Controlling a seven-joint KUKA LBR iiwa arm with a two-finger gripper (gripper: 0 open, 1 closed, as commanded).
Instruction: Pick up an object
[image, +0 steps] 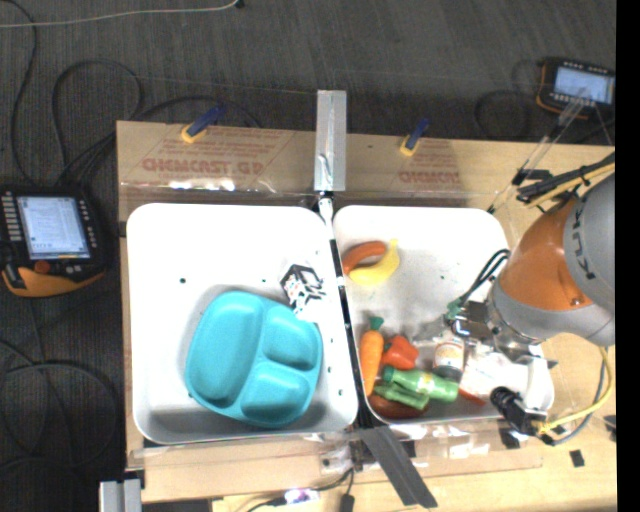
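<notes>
Gripper low over the toy food in the right bin

Fingertips of the gripper (462, 345) sit down among the toys at the near side of the right white bin (430, 225); whether they are spread or closed, and whether anything is between them, cannot be told from this slant. Just under them is a small pale jar-like piece with a red band (449, 356); any lettering on it is too small to read. To its left lie a green plastic vegetable with knobbly segments (418, 383), a red pepper-like toy (400, 352) and an orange plastic carrot with a green top (370, 355), packed together and touching. Farther off in the same bin rest a yellow banana-like toy (380, 265) and an orange-red sausage shape (362, 252) lying across it.

Across the divider, the left white bin (165, 260) holds a turquoise divided plastic plate (255, 358) and, beside its far right corner, a small black-and-white object (300, 285). Beyond the bins, the clear sheet reads, mirrored, something like "CHEMCAST GP" (205, 165) in red.
</notes>
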